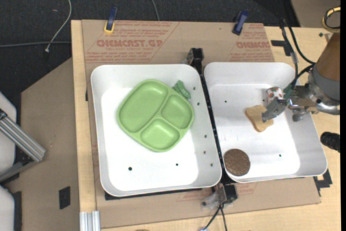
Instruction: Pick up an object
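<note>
Green 3-compartment plastic plate (155, 114) lying in left white bin (108, 165). Brown round disc (237, 162) sitting at right white bin (303, 162) front edge. Gripper (272, 110) touching tan flat piece (259, 118); grip unclear.

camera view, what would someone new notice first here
A light green divided plate lies in the left bin, the brightest thing on the bench. In the right bin the arm's claw sits right at a tan object, and a round brown disc rests near that bin's front left corner.
</note>
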